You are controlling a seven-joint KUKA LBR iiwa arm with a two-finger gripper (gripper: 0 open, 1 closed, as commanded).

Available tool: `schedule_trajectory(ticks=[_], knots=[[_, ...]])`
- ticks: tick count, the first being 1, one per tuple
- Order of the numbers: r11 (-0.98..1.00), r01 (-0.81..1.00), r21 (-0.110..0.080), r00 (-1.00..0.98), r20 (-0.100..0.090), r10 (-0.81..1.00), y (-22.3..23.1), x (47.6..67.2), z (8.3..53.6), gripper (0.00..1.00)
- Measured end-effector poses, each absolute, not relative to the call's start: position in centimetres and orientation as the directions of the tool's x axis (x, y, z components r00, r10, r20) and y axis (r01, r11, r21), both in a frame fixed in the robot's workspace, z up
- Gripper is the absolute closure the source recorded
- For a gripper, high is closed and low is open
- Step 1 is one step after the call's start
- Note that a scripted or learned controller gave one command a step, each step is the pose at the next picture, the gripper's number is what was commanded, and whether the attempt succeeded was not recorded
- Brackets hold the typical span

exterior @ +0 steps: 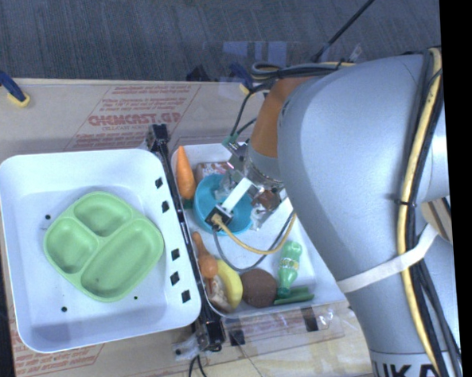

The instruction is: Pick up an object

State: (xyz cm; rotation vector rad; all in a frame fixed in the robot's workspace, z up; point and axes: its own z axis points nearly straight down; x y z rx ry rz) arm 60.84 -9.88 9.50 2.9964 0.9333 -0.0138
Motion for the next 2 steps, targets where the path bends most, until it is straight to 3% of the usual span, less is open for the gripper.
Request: schedule_trajectory(ticks=[1, 2], knots=[[-0.971, 0.238, -0.027, 0.970, -0.041, 0.239, -10.7, 62.1, 9.4, 0.00], [-0.972, 0.237, -0.006, 0.972, -0.005, 0.237, -10.8, 56.7, 9.6, 0.00]])
